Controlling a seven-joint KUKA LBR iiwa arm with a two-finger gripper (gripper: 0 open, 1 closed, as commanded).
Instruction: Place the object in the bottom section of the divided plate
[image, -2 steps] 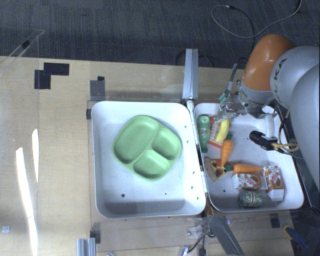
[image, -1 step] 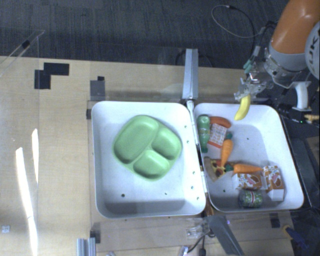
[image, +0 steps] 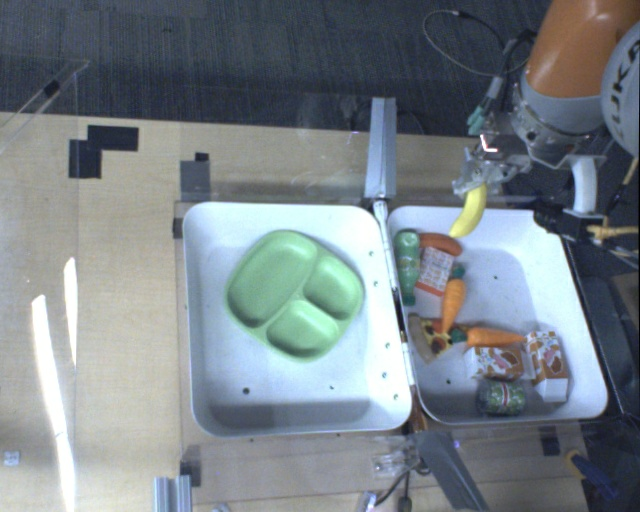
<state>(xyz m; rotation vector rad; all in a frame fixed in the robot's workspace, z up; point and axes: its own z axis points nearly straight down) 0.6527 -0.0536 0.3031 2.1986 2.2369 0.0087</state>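
Nearest the viewer, the divided plate (image: 295, 292) lies in the left bin (image: 215, 400), its bottom section toward the front edge. Farther back and to the right, over the right bin's (image: 585, 395) far rim, the gripper (image: 478, 180) grips a banana (image: 470, 211) hanging long axis downward.

We see the arm (image: 580, 45) cut off by the top and right edges, the banana's (image: 470, 211) upper end hidden in the gripper (image: 478, 180), carton (image: 546, 360) and can (image: 500, 398) labels too small to read
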